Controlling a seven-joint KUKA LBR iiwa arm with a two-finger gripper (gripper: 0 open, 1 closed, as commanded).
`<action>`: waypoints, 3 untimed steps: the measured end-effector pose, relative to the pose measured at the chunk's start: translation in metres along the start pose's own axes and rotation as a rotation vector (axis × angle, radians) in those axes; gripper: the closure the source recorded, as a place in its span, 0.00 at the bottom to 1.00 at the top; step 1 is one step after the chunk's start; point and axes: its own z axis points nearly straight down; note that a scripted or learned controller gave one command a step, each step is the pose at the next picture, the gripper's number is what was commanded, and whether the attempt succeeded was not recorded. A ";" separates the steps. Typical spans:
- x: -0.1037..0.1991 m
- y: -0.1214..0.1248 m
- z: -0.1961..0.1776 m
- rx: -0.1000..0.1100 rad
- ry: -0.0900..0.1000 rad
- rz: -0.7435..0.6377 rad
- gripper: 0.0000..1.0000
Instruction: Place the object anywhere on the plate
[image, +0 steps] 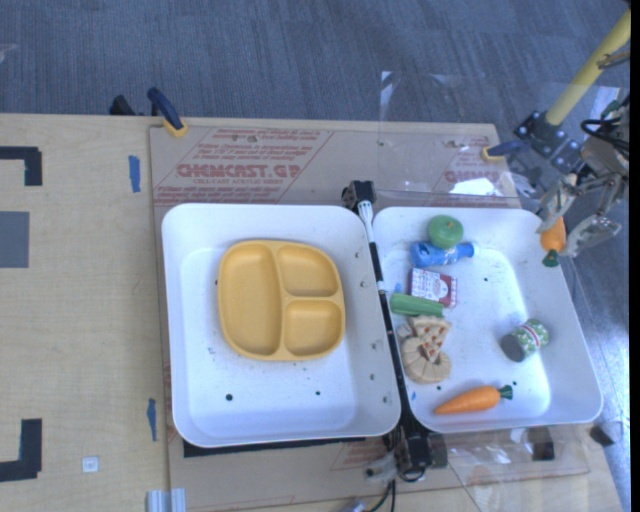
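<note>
The left white bin (190, 330) holds a yellow divided plate (281, 300), its three compartments bare. The right white bin (575, 360) carries the small goods: a toy carrot (470, 400) near the front wall, a pizza slice (428, 340) lying on a round cracker (425, 366), a red-and-white packet (434, 286) beside a green bar (415, 305), a green ball (445, 231) touching a blue piece (443, 253), and a grey-green lump (524, 339) apart. The gripper (568, 222) hangs over the right bin's far right edge (an orange bit (553, 238) shows at it); whether the fingers grasp it, I cannot tell.
</note>
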 end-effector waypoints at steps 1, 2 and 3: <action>-0.003 -0.001 -0.013 0.008 -0.012 0.005 1.00; -0.006 -0.003 -0.026 0.016 -0.024 0.009 1.00; -0.109 0.071 -0.034 -0.018 0.021 0.151 1.00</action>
